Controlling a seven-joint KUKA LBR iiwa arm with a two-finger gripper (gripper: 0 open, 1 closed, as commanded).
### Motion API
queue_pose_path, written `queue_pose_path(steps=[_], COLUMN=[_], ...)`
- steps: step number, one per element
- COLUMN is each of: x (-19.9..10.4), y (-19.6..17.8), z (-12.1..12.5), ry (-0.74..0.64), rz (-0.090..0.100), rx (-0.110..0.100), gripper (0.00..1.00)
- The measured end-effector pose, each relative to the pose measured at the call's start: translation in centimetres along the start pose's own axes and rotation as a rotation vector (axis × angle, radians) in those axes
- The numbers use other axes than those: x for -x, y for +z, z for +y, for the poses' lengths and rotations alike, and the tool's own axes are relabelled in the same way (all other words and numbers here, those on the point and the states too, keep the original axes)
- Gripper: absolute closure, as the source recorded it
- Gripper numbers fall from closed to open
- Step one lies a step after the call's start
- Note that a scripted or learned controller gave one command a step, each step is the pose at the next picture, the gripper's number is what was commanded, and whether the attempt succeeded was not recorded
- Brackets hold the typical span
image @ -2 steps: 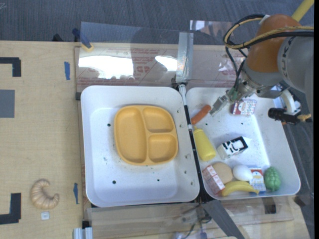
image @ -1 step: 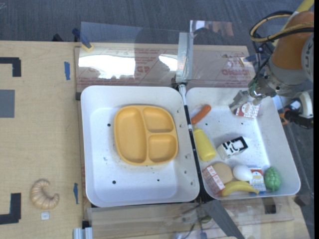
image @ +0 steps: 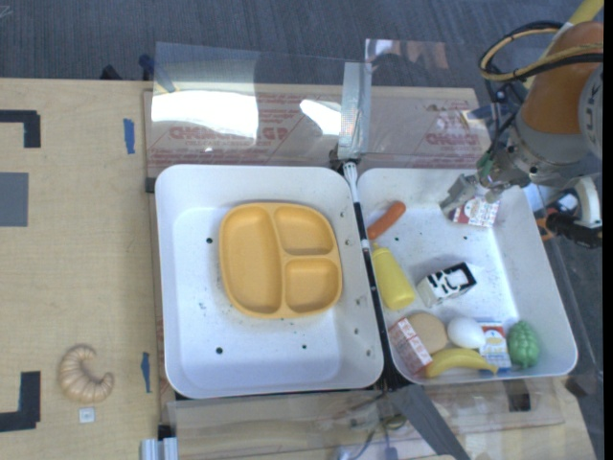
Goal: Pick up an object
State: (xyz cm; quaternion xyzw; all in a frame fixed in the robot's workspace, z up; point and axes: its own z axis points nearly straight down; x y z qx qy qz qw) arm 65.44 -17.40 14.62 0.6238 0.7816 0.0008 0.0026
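My gripper [image: 471, 194] hangs over the back right part of the right bin [image: 548, 286], below the grey wrist with its orange band. A small red and white packet [image: 478, 213] lies right under its tip; whether it is gripped or just beneath is unclear. Farther forward in that bin are an orange sausage-shaped piece [image: 386, 218], a yellow bottle [image: 393, 278] and a black and white object [image: 448, 281]. At the front edge sit a wrapped brown item [image: 418, 339], a white egg [image: 466, 333], a banana [image: 458, 360] and a green broccoli-like piece [image: 524, 343].
The left bin [image: 182, 257] holds a yellow divided plate [image: 281, 257]. A croissant [image: 84, 372] lies on the wooden bench at front left. Clear plastic sheets [image: 287, 113] stand behind both bins. Cables [image: 575, 220] hang by the arm at the right.
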Motion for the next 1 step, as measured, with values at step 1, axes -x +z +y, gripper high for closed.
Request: queue_pose_path(steps=[1], x=[-7.38], y=[1.47], z=[3.03], ry=[-0.083], rz=[0.006], rx=[-0.004], gripper=[0.00])
